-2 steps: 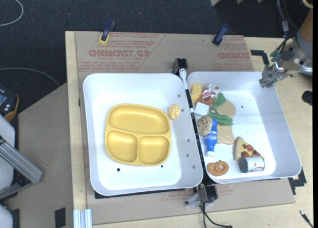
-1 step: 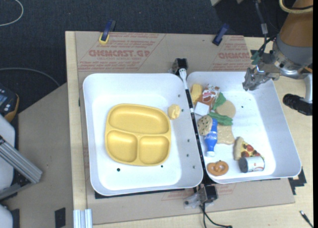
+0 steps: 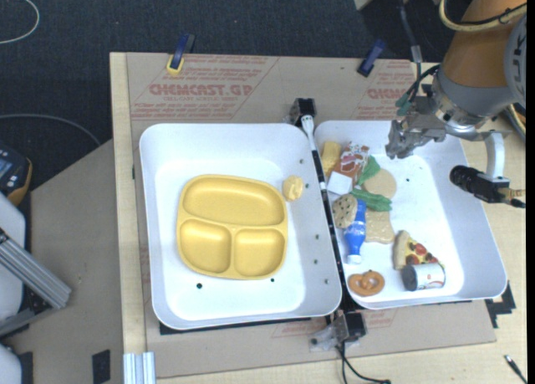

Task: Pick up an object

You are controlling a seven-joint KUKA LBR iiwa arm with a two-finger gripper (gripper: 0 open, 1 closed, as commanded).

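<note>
Gripper (image 3: 399, 146) hangs over the right bin's (image 3: 468, 207) upper part, near its far wall. Fingers' state: cannot tell, tips dark and blurred. Nothing seen between them. Toy food pile lies just left of and below the fingers: green leaf (image 3: 369, 175) nearest, tan round cookie (image 3: 382, 185) beside it, blue bottle (image 3: 356, 236) lower. Yellow divided tray (image 3: 231, 225) sits well left, in the left bin (image 3: 159, 207).

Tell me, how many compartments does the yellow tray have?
3. The yellow tray lies in the left bin: one wide compartment at the far side, two smaller ones nearer, left and right.
</note>
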